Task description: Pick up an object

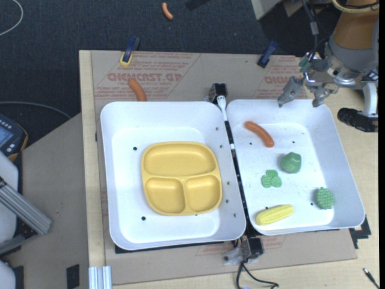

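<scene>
Five toys sit in the right bin; the gripper hangs spread and empty over its far rim, sausage nearest; round, so it could roll away.

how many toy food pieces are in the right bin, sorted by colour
Green: 3, the round green toy vegetable, the green toy broccoli and the knobbly green toy piece
Orange: 1, the orange toy sausage
Yellow: 1, the yellow toy corn cob
Total: 5
</scene>
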Motion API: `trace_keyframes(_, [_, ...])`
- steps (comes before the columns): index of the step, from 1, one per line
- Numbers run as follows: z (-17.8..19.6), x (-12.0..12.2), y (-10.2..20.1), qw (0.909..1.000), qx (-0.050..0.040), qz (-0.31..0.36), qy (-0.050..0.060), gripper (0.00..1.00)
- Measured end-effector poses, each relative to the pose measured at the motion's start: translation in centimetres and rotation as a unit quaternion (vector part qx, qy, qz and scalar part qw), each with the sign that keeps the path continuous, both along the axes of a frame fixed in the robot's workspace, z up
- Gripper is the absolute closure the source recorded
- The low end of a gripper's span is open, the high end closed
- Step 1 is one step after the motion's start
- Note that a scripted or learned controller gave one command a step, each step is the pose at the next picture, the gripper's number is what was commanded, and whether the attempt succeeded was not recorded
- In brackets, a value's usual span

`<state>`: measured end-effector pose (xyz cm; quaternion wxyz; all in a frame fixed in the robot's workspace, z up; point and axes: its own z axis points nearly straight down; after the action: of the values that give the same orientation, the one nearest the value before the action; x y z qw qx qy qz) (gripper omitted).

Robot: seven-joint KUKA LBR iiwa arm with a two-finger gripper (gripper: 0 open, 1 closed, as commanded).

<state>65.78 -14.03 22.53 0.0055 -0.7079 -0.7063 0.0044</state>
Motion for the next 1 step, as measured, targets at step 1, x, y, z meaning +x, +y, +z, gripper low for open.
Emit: trace_keyframes(1, [0.94, 0.27, 0.02, 1.0, -0.0011, 0.001, -0.008, 0.0])
